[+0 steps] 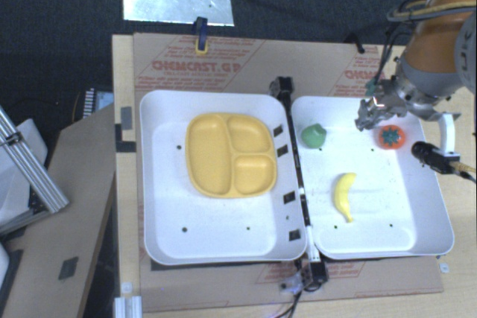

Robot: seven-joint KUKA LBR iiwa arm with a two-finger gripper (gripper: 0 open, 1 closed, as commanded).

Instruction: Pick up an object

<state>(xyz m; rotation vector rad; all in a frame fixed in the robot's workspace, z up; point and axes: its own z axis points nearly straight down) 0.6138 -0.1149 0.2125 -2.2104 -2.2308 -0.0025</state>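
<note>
Lying in the right bin (428,231) are counted three items: one banana (343,195), one green apple (314,135), one orange tomato-like fruit (390,136). One yellow divided tray (229,154) is seen in the left bin (160,227). The gripper (370,114) is poised above the right bin's far edge, near the fruit; its grasp cannot be told.

Bins: two white ones on my bench, left bin (160,182) and right bin (417,227).
Trays: one yellow tray (229,154).
Bananas: one banana (343,195).
Green fruit: one (314,135).
Orange fruit: one (390,136).
Arms: one, my arm (440,41).
</note>
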